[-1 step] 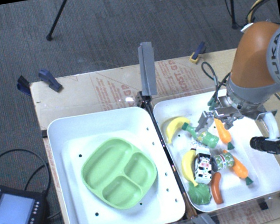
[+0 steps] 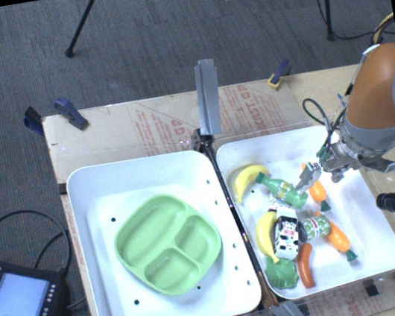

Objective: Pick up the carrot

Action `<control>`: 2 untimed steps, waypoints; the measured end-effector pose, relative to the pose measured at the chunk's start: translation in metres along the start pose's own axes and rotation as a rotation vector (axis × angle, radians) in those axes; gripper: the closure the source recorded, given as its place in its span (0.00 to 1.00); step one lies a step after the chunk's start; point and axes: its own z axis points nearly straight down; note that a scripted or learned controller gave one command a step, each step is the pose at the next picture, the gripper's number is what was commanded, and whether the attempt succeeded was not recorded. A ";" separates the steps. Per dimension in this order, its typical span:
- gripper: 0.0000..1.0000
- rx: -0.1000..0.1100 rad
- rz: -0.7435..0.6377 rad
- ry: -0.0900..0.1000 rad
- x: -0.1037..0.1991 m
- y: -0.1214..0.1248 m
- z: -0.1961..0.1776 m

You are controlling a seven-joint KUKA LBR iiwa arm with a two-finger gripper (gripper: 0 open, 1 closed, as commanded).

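the arm is low over the right bin [image 2: 380, 250], its jaws [image 2: 314, 174] just above 1 carrot [image 2: 317, 193] near the bin's middle; a 2nd carrot [image 2: 339, 240] lies nearer the front. i can't tell whether the jaws are parted. looks like the approach step (nothing lifted yet); next it must drop squarely, clear of the green bottle [image 2: 282, 188].

Just left of the gripper [image 2: 312, 175] we see a green bottle [image 2: 282, 189] and banana [image 2: 242, 179] crowding the right bin [image 2: 374, 236]. Below it a carrot [image 2: 338, 239], a cow-patterned carton [image 2: 287, 234] and a sausage [image 2: 306, 264] lie packed close. Bare floor lies right of it.
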 end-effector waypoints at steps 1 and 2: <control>0.00 0.000 -0.012 0.006 -0.026 -0.007 0.050; 1.00 0.001 -0.006 0.005 -0.028 -0.007 0.041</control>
